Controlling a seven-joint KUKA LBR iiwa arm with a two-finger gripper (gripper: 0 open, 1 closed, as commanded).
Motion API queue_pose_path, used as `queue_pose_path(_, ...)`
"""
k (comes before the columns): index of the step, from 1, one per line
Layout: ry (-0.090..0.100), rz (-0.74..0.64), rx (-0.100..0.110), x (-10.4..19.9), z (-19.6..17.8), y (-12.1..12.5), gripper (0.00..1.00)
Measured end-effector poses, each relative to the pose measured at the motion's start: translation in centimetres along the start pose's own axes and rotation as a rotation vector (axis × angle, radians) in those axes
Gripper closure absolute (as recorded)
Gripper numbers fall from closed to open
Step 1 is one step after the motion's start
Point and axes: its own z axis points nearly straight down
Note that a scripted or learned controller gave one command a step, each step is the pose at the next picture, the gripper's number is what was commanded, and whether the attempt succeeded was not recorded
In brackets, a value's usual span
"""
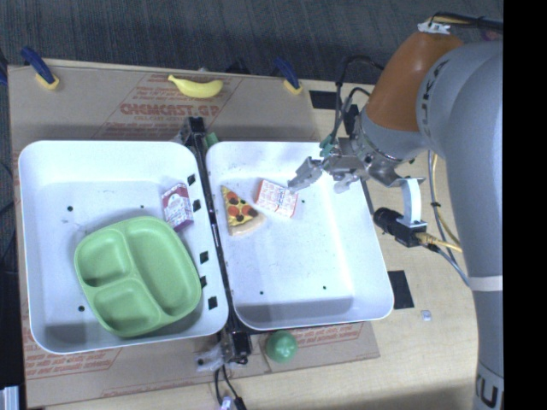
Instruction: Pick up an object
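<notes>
Gripper [309,174] just beside white packet [277,198].

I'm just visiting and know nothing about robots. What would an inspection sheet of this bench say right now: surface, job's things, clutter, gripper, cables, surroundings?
Surface: cardboard-covered bench bearing a left bin and a right bin, side by side.
Job's things: right bin holds a pizza slice toy and a small red-and-white packet; left bin holds a green divided plate and a dark red packet.
Clutter: yellow banana on the cardboard behind the bins; green ball in front of them.
Gripper: gripper low over the right bin, beside the red-and-white packet; nothing seen between its fingers.
Cables: black cables by the wrist.
Surroundings: blue clamps on the cardboard's far edge; dark floor beyond.
</notes>
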Motion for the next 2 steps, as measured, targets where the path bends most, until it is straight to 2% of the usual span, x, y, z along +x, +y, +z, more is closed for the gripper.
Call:
queue_pose_path(1,0.003,0.001,0.006,0.7,11.8,-5.9,0.00)
queue_pose_path(2,0.002,0.000,0.001,2.2,12.3,-0.1,0.00)
